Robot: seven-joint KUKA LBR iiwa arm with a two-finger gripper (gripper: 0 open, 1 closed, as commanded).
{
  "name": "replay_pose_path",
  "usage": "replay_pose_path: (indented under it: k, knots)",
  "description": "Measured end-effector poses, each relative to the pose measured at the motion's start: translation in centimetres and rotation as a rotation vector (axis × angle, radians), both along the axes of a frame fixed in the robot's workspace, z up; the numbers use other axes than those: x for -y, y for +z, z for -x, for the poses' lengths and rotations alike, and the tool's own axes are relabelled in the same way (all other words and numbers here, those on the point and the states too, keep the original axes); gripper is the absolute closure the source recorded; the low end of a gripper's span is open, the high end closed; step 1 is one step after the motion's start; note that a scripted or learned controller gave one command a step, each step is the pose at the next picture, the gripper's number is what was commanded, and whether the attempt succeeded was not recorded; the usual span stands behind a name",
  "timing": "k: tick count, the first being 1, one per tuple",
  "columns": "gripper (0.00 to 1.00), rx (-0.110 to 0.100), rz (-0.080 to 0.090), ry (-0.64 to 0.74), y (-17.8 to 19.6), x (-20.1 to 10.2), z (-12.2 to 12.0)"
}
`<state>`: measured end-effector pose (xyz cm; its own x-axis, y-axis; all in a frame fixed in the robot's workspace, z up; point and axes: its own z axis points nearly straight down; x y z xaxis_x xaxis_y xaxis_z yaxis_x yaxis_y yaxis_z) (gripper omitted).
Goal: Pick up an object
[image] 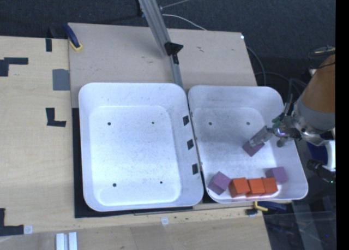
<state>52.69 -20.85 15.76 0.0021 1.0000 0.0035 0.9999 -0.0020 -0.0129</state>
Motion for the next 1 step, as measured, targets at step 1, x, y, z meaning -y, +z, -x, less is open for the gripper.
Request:
replay_pose_path:
  k: [1]
  knots:
    - [0.0,0.01,0.003,0.002,1.33,0.08,2.15]
